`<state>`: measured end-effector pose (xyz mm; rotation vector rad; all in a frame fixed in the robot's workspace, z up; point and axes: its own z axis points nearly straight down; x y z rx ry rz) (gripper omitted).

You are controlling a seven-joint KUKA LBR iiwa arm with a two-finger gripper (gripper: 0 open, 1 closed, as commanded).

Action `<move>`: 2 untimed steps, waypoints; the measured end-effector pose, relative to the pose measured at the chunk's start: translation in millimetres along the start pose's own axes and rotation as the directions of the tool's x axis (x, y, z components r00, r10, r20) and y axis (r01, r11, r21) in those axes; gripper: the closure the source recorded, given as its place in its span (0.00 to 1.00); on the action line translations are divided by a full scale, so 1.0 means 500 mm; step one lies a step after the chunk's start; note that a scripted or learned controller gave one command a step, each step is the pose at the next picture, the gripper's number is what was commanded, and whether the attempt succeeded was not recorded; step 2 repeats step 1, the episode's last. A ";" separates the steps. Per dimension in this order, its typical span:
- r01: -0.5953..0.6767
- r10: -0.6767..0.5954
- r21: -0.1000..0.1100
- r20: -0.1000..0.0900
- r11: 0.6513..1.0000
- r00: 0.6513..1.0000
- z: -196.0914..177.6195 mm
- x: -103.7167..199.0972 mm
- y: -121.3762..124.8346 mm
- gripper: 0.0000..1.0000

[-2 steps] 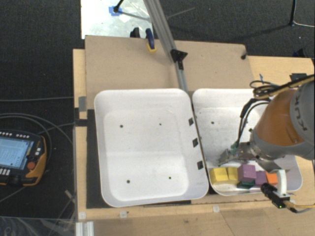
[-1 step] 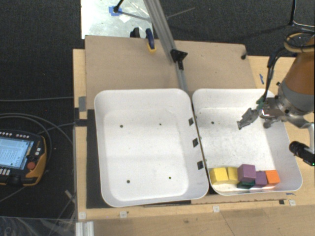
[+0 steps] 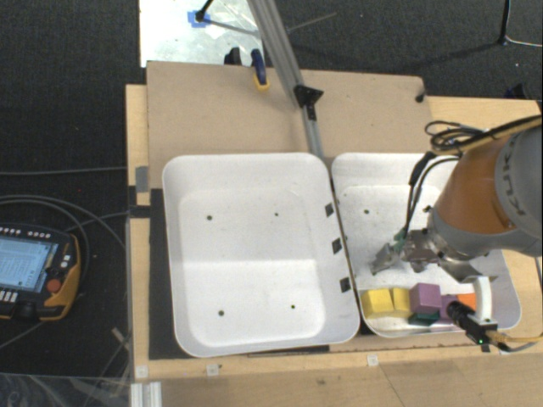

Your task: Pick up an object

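In the right bin (image 3: 373, 195), along its front edge, lie a yellow block (image 3: 381, 302), a purple block (image 3: 426, 295), a dark green piece (image 3: 422, 317) under the purple one, and a small orange piece (image 3: 467, 298). My gripper (image 3: 386, 259) hangs low over the bin floor, just behind the yellow block and left of the purple one. Nothing shows in its grasp. The grey and orange arm (image 3: 479, 202) covers the bin's right side.
The left bin (image 3: 254, 253) adjoins the right one, with black clips along the shared rim. A slanted metal pole (image 3: 280, 53) crosses the back of the bench. A teach pendant (image 3: 30, 270) lies on the floor at far left.
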<state>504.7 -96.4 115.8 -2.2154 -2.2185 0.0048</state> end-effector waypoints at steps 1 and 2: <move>-0.001 0.001 -0.008 0.002 1.000 1.000 -0.027 -0.023 -0.016 0.00; -0.001 0.001 -0.008 0.002 1.000 1.000 -0.027 -0.023 -0.016 0.00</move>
